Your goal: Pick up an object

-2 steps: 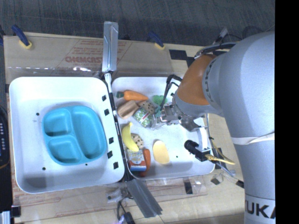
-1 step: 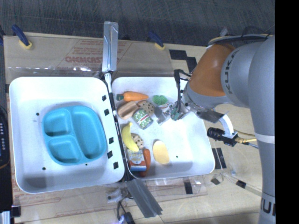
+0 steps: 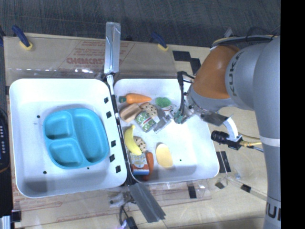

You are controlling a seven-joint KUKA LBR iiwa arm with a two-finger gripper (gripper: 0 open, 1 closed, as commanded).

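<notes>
The right bin (image 3: 200, 149) holds several toy foods along its left side: an orange carrot (image 3: 137, 98), a green leafy piece (image 3: 163, 101), a brown bun (image 3: 129, 111), a speckled cookie (image 3: 149, 109), a green-and-white packet (image 3: 145, 121), a yellow banana (image 3: 129, 140), a pale yellow oval piece (image 3: 164, 155) and a red-orange packet (image 3: 142, 163). My gripper (image 3: 164, 119) reaches in from the right and sits low over the bin, just right of the green-and-white packet and below the green leafy piece. I see nothing lifted.
The left bin (image 3: 24, 128) holds a blue divided tray (image 3: 76, 137). A grey divider (image 3: 113, 46) runs between the bins at the back. The arm's orange-banded wrist (image 3: 214, 78) hangs over the right bin's back right corner. Bare white floor lies in the right bin's right half.
</notes>
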